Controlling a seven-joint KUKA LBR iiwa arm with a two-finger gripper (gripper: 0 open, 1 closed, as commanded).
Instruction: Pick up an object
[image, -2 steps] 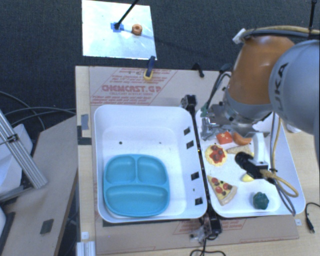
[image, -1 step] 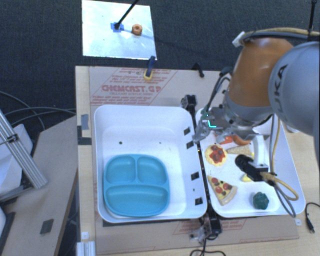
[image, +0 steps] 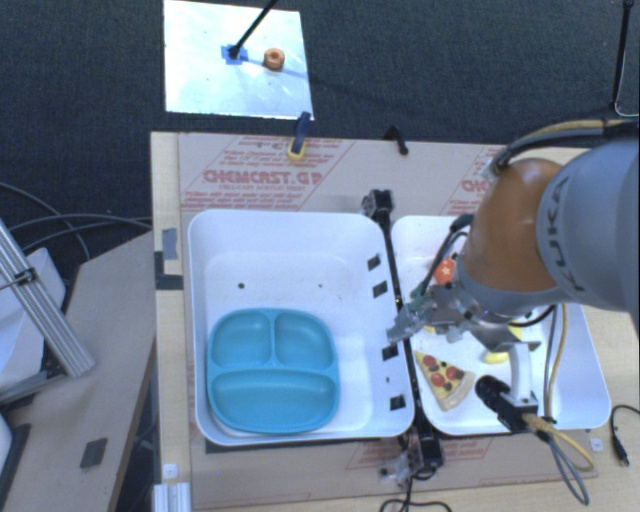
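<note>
Two shallow white plastic bins sit side by side on a bench covered with printed cardboard. The left white bin (image: 290, 240) holds a light blue three-compartment plastic plate (image: 272, 370), lying flat toward the bin's front-left part. The right white bin (image: 590, 395) is largely covered by the grey KUKA arm with orange band (image: 545, 235), which reaches in from the right and hangs low over the bin. The two-finger gripper (image: 432, 318) sits near the divider between the bins, just above a toy pizza slice with red toppings (image: 445, 378) lying flat on the bin floor; whether it touches the slice cannot be told. Gripper state: cannot tell. A small yellow object (image: 497, 355) peeks out beside the wrist, and a small orange-red object (image: 445, 270) shows behind the gripper, both partly hidden.
</note>
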